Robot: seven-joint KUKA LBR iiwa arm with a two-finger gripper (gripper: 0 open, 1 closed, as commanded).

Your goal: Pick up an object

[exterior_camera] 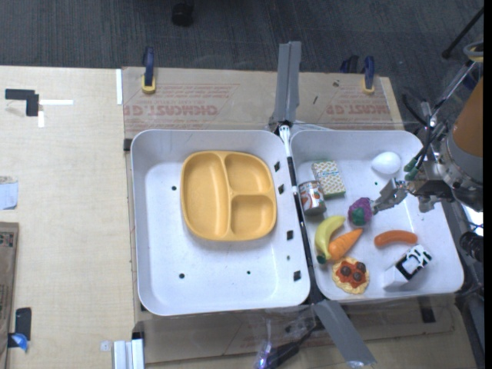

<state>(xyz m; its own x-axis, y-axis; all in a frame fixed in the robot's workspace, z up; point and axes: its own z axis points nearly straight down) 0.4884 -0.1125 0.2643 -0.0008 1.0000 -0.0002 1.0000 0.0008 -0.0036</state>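
gripper (387, 197) hovering in right bin (442, 279), fingers parted, empty | just right of purple toy (359, 211) | nothing lifted; grasp remaining

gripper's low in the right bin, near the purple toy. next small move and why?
Probably a short nudge toward the left bin, then a close. The gripper sits just beside the purple toy, in the right bin, with nothing visibly between its fingers. The carrot and sausage lie farther off.
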